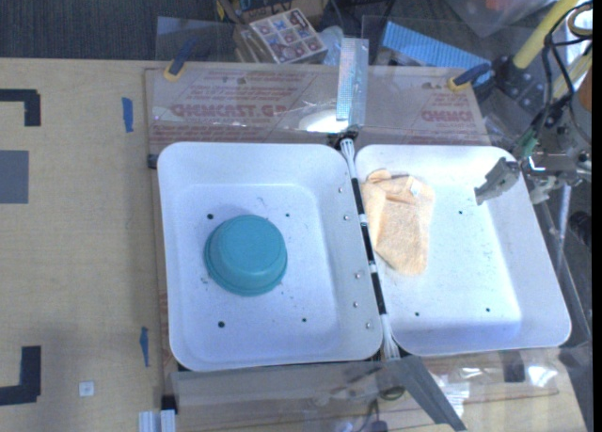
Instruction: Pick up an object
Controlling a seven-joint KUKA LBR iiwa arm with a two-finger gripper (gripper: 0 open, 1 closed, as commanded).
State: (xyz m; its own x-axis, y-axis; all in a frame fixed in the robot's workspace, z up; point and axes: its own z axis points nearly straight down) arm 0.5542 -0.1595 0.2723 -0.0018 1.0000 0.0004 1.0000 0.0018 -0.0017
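Grey metal claw (499,179) with black cables

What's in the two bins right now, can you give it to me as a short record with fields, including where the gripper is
left bin: one teal bowl, upside down, near the middle of the floor
right bin: one orange cloth, crumpled, against the left wall by the divider
gripper: over the right bin's upper right area, apart from the cloth
held object: none seen
task state: nothing picked up yet

Bright even light, perhaps slightly soft
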